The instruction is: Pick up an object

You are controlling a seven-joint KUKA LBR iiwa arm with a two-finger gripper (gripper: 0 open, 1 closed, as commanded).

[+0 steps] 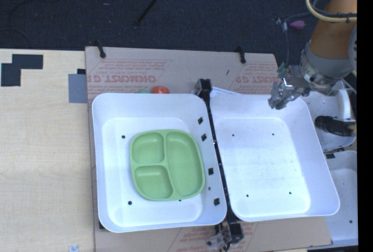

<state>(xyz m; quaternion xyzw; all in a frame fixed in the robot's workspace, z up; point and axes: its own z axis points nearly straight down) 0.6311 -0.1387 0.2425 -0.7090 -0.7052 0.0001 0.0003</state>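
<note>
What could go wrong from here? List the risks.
1. The green plate lies flat in the left bin; two fingers may slip off its low rim.
2. The gripper hangs over the right bin's far corner, so reaching the plate means crossing the black divider, which it might clip.

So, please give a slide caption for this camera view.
Gripper above right bin; green divided plate in left bin.

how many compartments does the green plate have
3. On the green plate in the left bin: one upper left, one lower left, one long one down its right side.
</note>
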